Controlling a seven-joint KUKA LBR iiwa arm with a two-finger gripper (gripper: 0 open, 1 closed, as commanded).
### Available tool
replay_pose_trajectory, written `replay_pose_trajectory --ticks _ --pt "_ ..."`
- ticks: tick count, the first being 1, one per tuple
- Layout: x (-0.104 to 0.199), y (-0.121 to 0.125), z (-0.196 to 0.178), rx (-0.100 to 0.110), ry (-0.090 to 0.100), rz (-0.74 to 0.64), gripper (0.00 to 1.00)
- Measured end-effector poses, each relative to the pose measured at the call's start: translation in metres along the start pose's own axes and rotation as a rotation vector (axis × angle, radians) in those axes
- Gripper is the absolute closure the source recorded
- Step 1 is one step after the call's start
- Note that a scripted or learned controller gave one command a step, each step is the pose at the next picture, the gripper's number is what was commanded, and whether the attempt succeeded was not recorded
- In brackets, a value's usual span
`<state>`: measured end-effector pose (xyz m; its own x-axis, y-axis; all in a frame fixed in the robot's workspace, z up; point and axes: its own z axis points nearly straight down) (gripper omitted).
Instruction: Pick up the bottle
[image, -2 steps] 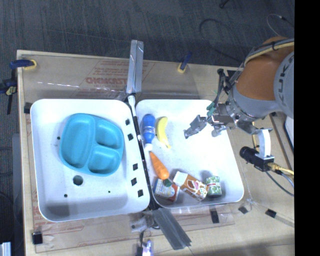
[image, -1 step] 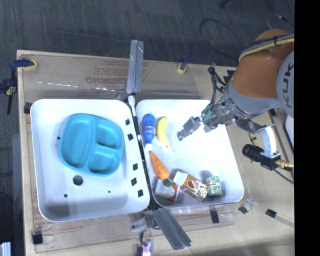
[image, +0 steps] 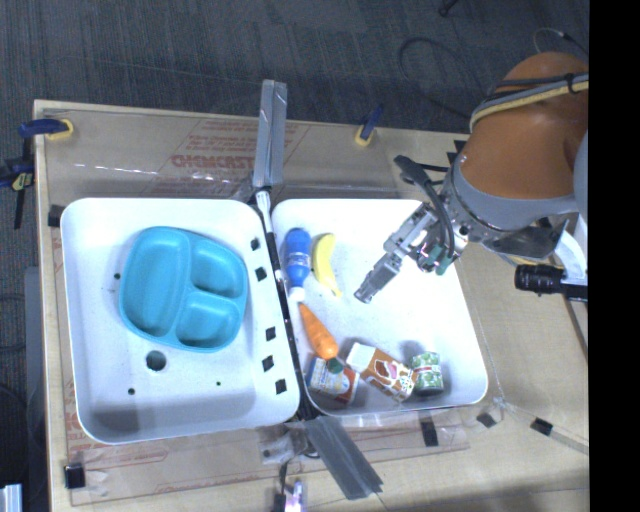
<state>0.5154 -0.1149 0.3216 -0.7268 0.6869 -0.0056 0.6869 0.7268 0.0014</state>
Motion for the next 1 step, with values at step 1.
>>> replay_pose_trajectory --ticks 1 --pt "-0.0212 -0.042 -0.0624 0.0 0.0 -0.388 0.0"
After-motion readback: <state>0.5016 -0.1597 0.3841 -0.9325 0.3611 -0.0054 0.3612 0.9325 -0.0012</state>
